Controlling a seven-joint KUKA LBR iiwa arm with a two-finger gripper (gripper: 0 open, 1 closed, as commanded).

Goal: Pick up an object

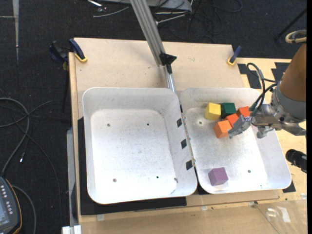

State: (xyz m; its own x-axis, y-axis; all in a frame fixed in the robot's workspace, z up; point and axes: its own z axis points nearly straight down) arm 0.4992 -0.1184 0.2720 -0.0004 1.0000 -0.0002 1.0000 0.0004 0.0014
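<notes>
Here we saw the jaws (239, 127) low in the right bin (273, 179), touching the orange block (223, 127); open or closed, we couldn't tell. Yellow block (212, 110) and green block (228, 109) sat just behind. Purple block (218, 175) lay apart, square-on, no clear long axis.

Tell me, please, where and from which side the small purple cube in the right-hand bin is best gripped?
Grip the small purple cube across two opposite flat side faces, coming straight down from above. It sits alone on the floor of the right-hand white bin, well apart from the yellow, green and orange blocks, so fingers probably have room on every side. Its edges lie slightly turned, so the gripper would likely need matching rotation.
</notes>
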